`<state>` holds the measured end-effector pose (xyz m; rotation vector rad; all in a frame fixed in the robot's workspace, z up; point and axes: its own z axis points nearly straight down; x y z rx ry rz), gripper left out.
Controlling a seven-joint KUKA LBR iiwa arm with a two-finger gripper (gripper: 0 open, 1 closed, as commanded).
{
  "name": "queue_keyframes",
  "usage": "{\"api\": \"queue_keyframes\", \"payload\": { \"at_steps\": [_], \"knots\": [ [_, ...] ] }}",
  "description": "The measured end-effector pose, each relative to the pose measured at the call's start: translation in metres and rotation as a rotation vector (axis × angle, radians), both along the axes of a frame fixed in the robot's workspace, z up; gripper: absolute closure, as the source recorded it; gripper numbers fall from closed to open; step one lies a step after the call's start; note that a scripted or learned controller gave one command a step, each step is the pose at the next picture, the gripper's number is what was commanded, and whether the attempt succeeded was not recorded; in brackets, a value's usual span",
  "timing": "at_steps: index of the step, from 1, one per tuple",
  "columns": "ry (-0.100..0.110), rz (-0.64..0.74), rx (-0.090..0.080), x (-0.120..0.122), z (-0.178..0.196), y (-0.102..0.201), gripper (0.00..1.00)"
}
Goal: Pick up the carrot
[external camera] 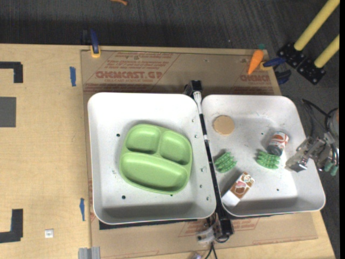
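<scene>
Hovering at the right rim of the right bin, the jaws show as a grey metal cluster, and the view does not let me tell whether they stand open or closed; nothing is visible between them. Just to their left lies a soda can on its side, red and white with a blue end, touching a green bristly piece below it. Farther left in the same bin sit a second green bristly piece, a tan round disc near the far wall, and a small carton with a brown and white label toward the near wall. The left bin holds a light green divided plate with three compartments. The carrot is outside both bins, on the cardboard sheet covering the desk, beyond the far edge of the right bin and well apart from the jaws.
</scene>
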<state>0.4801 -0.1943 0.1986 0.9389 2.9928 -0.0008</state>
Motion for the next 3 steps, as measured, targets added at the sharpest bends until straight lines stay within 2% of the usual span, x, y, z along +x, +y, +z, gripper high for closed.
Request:
{"api": "queue_keyframes", "payload": {
  "at_steps": [1, 2, 3],
  "knots": [
    [-0.001, -0.248, 0.002, 0.034, 0.042, 0.065, 1.0],
    [0.004, 0.046, 0.002, 0.001, 0.019, -0.019, 1.0],
    [0.004, -0.172, 0.003, 0.004, 0.034, 0.058, 1.0]
  ]
}}
